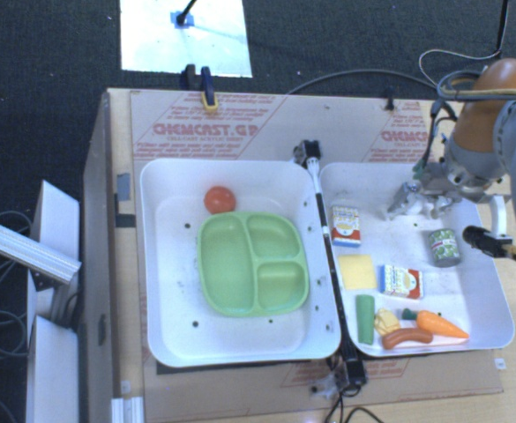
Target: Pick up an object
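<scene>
Small grey-green can (444, 247) (label blurred), lying in right bin, nearest the arm, nothing gripping it

Bench (240, 126), protective printed sheet on top; two white bins side by side: left bin (165, 263), right bin (491, 302).

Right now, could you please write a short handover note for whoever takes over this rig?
Gripper: low over the back of the right bin, nothing visible between its fingers.

Right bin: a small red-and-white carton, a yellow block, a second small carton, a grey-green can, a green stick, a carrot, a sausage and a small yellow toy food item.

Left bin: a green divided plate and a tomato behind it.

Done: nothing lifted yet.
Left: grasp one object and raise it; the can and the first carton lie nearest the gripper.
</scene>
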Robot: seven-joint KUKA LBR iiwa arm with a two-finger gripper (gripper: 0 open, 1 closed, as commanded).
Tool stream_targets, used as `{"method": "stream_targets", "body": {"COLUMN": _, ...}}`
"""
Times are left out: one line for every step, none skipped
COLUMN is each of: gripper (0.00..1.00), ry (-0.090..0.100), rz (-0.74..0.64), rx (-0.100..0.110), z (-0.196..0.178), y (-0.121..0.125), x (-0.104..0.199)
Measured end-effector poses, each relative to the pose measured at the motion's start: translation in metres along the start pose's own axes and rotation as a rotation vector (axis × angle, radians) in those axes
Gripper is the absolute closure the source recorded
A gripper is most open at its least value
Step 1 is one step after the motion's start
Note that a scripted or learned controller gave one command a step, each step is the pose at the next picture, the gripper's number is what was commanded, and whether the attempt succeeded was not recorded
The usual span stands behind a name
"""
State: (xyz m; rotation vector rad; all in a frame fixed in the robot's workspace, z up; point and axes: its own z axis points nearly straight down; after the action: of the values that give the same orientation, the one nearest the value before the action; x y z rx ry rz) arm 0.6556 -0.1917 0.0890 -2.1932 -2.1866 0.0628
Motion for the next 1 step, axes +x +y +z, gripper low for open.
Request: {"method": "stream_targets", "body": {"gripper": 0.00, "ry": -0.003, "rz": -0.009, "rx": -0.061, "z": 0.0040, "y": 0.0136, "x": 0.0479}}
